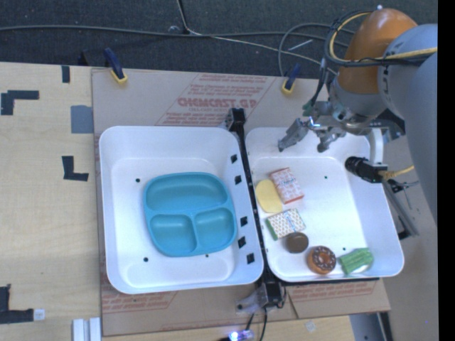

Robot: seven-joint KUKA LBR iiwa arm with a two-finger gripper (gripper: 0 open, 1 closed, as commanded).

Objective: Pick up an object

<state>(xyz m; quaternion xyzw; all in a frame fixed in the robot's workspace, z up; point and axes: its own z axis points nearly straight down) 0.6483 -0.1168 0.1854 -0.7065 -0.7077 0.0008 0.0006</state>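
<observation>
The end effector point(307, 138) hung over the far edge of the right bin point(355, 190), its two fingers spread wide with nothing between them; the step in hand looked to be the approach, no grasp yet made; the next move would call for choosing one item, travelling toward the near-left over it, lining the spread fingers to either side, descending, then closing.

Nearest below and slightly left of the end effector lay a pink carton point(286, 185), with a yellow piece point(268, 196) touching its left side; this carton seemed the easiest target, though the yellow piece crowding it could foul one finger. Farther on the same line sat a checked packet point(286, 224), then a brown round point(296, 243) just beyond it; farthest, near the bin's front wall, a doughnut point(322, 259) and a green item point(356, 260) lay side by side. Well off to the left, in the other bin point(121, 190), rested a blue tray point(190, 213); both bins sat on the worktop point(43, 190).
</observation>
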